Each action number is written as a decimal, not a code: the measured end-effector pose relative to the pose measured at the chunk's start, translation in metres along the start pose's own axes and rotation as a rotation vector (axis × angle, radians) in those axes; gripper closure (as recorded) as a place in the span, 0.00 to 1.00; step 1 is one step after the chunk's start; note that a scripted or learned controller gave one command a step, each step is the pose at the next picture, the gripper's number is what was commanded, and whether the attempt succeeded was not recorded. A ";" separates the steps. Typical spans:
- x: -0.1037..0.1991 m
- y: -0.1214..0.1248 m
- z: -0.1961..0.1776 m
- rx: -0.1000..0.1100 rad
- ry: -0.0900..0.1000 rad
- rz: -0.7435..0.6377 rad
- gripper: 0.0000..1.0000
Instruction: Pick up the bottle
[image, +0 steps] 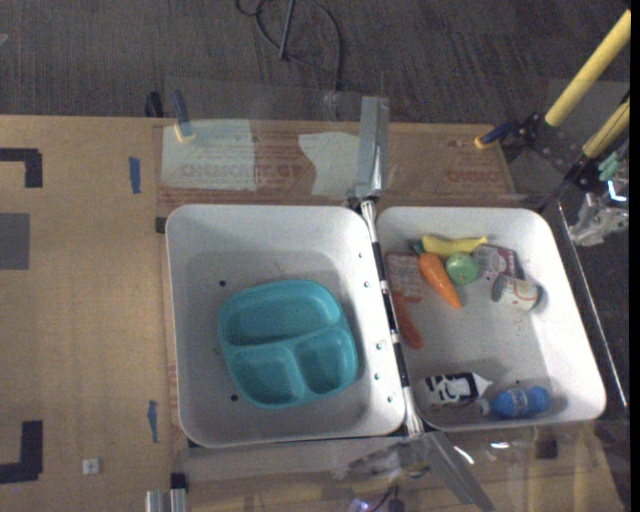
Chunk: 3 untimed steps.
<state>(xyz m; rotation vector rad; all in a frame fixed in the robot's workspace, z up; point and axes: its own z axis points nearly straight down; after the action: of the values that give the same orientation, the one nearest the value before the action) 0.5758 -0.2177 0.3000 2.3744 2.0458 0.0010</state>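
The bottle (520, 402) is small and blue and lies on its side in the front right corner of the right bin (570, 300), with its pale cap end pointing left. It touches a black-and-white carton (455, 388) on its left. My gripper (597, 212) appears as a grey-white mechanism at the right edge of the view, outside the bin's far right rim and well away from the bottle. Nothing is seen held in it.
The right bin also holds a banana (453, 243), a carrot (439, 280), a green ball (462, 267), a can (516, 292) and a reddish packet (403, 275). A teal divided plate (288, 342) lies in the left bin (200, 250). Yellow poles (588, 72) stand at the back right.
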 end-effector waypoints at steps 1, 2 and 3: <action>0.001 0.001 -0.011 -0.003 -0.003 -0.004 1.00; 0.002 0.003 -0.021 -0.006 -0.006 -0.007 1.00; 0.027 -0.064 -0.008 0.008 0.004 0.105 1.00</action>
<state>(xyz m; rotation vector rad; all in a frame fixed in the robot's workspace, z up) 0.5165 -0.1811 0.3078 2.4849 1.9242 -0.0009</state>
